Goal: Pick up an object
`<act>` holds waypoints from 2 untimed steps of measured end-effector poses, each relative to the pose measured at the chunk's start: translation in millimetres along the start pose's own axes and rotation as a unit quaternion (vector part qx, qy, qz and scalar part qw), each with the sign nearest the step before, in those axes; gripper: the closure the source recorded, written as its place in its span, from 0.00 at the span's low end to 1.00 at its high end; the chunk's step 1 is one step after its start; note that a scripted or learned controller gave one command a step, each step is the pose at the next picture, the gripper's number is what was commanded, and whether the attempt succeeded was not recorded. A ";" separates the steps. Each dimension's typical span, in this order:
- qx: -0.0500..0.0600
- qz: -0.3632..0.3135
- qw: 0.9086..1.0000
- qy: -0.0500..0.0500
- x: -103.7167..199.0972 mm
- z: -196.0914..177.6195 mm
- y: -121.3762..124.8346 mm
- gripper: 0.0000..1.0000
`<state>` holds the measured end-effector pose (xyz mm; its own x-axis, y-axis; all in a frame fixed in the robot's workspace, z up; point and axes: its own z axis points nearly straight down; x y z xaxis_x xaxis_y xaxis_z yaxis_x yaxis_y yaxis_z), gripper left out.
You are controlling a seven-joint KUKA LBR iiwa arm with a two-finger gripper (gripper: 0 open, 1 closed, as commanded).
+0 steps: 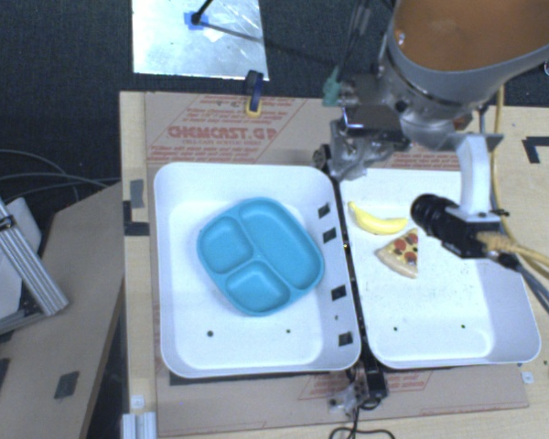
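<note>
Brown cardboard [221,128] printed CHEMCAST GP, hand [352,160] grip unclear, above banana [377,219]

Two shallow white bins stand side by side: a left bin [178,337] and a right bin [476,332]. The left bin contains one blue divided plate [258,255] with three compartments. The right bin contains two items: one yellow banana [377,219] and one pizza slice [402,252]. One robot arm [467,35] is present over the bench. Four black clips [333,263] are counted along the seam between the bins.
</note>
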<state>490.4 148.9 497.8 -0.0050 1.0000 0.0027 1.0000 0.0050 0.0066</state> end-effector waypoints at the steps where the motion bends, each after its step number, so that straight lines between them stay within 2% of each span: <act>1: -0.001 -0.002 1.000 0.001 -0.1 -11.1 0.6 1.00; 2: 0.010 -0.001 1.000 -0.004 40.4 162.7 -6.7 1.00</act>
<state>484.6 189.7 335.1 -0.0063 1.0000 -0.0044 0.9999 0.0062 -0.0137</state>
